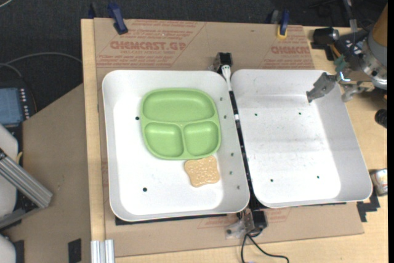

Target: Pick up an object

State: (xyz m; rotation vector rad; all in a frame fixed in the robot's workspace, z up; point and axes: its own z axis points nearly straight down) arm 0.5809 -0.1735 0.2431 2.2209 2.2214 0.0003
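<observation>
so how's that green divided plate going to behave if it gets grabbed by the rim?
The green divided plate looks like moulded plastic: probably stiff and light. Broad and flat, it shouldn't roll, though a rim grab may tilt it. Its glossy surface may slip. It seems to touch the tan waffle piece.

Gripper (335, 84) over the right bin (295, 188), near its far right corner. Well to the gripper's left, in the left bin (120, 151), lies a divided plate (180, 122); a cracker (202, 171) lies touching the plate's near edge, toward the camera
</observation>
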